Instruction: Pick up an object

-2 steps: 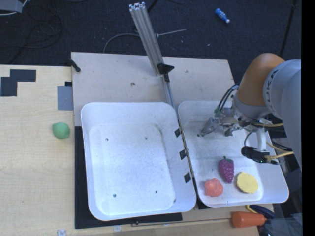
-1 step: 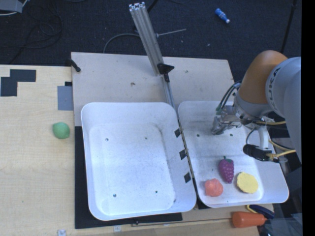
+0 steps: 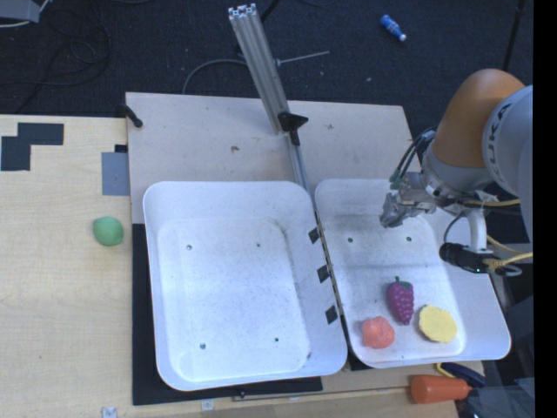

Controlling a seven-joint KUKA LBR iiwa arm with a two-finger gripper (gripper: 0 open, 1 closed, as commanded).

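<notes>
Hovering over the far part of the right bin [image 3: 348,200], the gripper [image 3: 393,213] carries nothing, and whether it is spread or pressed together cannot be told from this slant. Purple grapes [image 3: 399,300], a red fruit [image 3: 378,332] and a yellow one [image 3: 437,323] cluster at the near end (touching, perhaps); a clean descent should probably target the outermost piece.

Green ball [image 3: 108,231], perhaps foam, left of bins [image 3: 165,200]

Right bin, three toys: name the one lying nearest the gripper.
The purple grape bunch. It lies highest in the right bin, closest below the gripper; the red piece and yellow piece lie farther toward the front rim.
</notes>
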